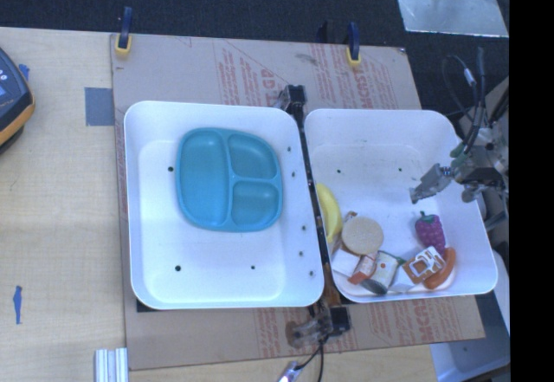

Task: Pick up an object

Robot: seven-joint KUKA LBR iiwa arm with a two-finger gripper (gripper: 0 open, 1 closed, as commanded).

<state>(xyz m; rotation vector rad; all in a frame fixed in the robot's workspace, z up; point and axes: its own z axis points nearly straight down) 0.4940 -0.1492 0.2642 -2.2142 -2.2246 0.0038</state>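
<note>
The right bin (381,133) holds a cluster of small objects along its near side. These are a yellow banana (327,211), a round tan bun (362,235), a purple grape bunch (430,231), a small can (382,272), a white box (346,265) and an orange piece (438,272). My gripper (443,192) hangs over the right side of this bin, just above and right of the grapes. Its fingers are spread open with nothing between them. One grey finger (422,190) points down and left toward the bin floor.
The left bin (156,268) holds a blue divided plate (229,179). Both bins rest on a cardboard sheet (260,68) held by clamps at the far edge. A yellow-edged device (10,99) lies at the far left. Cables hang beside the arm at the right.
</note>
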